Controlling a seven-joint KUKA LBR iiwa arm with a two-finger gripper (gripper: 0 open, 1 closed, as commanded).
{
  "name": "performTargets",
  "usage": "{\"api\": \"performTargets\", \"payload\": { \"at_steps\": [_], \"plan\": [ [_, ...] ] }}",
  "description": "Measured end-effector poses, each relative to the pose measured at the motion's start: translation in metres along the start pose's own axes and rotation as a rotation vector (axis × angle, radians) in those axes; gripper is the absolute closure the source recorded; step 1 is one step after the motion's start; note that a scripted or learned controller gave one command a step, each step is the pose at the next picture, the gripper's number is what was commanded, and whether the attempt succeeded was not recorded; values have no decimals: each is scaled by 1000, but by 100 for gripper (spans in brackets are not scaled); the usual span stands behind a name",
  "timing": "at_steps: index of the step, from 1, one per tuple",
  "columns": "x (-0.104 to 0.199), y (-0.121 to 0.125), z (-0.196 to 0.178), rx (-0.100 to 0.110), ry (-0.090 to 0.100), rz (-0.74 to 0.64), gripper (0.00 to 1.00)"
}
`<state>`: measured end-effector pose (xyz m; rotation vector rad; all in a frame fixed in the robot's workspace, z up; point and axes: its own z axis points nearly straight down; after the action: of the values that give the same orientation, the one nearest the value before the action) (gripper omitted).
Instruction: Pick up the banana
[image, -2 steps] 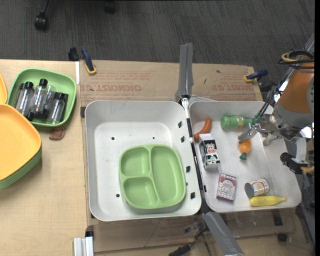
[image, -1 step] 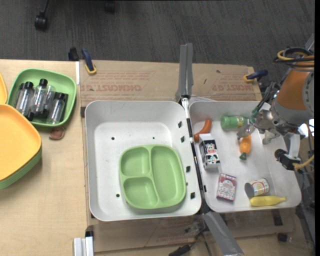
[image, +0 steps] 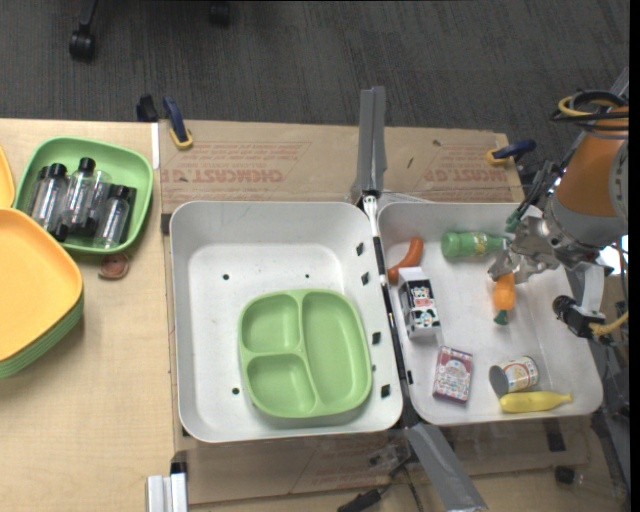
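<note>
Camera view: the desk (image: 300, 160) carries 2 white bins. The left bin (image: 200, 300) holds a green divided tray (image: 303, 352). The right bin (image: 470, 330) holds the banana (image: 535, 401), lying flat against the near wall at the bin's near-right corner, just beside a small can (image: 514, 376). The end effector (image: 522, 255) sits over the far-right part of that bin, above a carrot (image: 504, 296) and next to a green bottle (image: 472, 243), well apart from the banana; whether it is open or closed cannot be told, and nothing is visibly gripped.

The step in hand looks like the approach, with no grasp made. The next move calls for travel toward the near wall, then a descent over the banana that avoids the can and the wall.
</note>
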<state>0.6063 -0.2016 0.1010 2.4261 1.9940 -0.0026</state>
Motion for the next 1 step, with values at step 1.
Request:
{"api": "performTargets", "payload": {
  "at_steps": [1],
  "plan": [
    [80,14,-82,1,0,211,100]
  ]
}}
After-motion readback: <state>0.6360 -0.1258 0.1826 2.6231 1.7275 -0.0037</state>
